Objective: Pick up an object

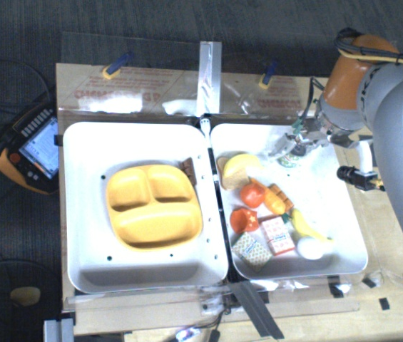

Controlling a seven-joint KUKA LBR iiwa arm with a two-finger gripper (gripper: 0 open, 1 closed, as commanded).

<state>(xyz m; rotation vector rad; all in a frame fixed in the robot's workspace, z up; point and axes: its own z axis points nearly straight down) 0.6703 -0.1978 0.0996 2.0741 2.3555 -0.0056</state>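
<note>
Hovering over the far right corner of the right bin (344,262), the gripper (295,147) sits apart from the toy-food pile; can't tell its state, too small and cluttered w/ cables. Nothing visibly held. Candidate objs all in right bin: yellow round fruit (239,168) closest, then tomato (252,194), carrot (278,199), 2nd tomato (242,220), red-white box (277,235), checkered packet (251,249), banana (305,226), white egg (310,248). Left bin (87,262) holds only a yellow divided tray (153,205). Risks, my read: items packed touching, so a descent prob lands between two and shoves them; round ones likely roll or squirt out on closing; egg and banana near the bin wall, collision risk; from current spot a straight drop prob closes on bare floor.
</note>
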